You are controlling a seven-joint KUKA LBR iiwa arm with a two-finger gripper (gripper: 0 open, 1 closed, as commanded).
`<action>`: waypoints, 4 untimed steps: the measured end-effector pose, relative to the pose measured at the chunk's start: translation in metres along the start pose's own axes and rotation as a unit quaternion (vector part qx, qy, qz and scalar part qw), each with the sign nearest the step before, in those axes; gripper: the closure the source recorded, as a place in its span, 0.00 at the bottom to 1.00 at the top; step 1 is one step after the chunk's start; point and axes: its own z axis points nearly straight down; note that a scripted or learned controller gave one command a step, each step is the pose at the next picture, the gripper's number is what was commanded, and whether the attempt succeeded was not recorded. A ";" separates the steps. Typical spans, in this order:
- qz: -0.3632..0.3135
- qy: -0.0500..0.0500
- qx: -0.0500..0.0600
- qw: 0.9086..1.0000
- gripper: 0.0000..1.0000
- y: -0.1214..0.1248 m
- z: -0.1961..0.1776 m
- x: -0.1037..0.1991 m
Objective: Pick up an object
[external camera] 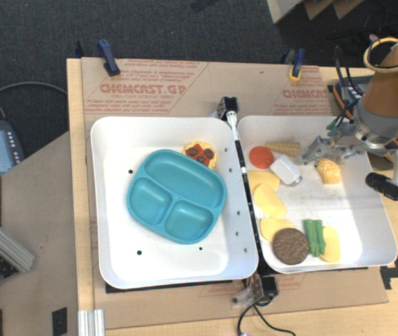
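pincer (319, 150): grip state unclear | corn cob (329, 171): yellow, stubby, just beside pincer, right bin (366, 208)

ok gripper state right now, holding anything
Gripper: over the right bin near the corn piece; open or closed cannot be told, and nothing is visibly held.

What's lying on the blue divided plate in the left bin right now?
The blue plate shows three bare compartments. A pizza slice toy sits beside its far rim, apparently on the bin floor. What's beneath the plate is hidden.
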 end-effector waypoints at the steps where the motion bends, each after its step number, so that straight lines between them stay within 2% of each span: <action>1: 0.000 -0.006 -0.003 1.000 1.00 0.000 -0.013 -0.004; 2: 0.000 -0.006 -0.003 1.000 0.00 -0.001 -0.012 -0.004; 3: 0.001 -0.003 -0.002 1.000 0.00 -0.051 -0.013 -0.003; 4: 0.002 -0.006 -0.004 1.000 1.00 -0.049 -0.024 -0.005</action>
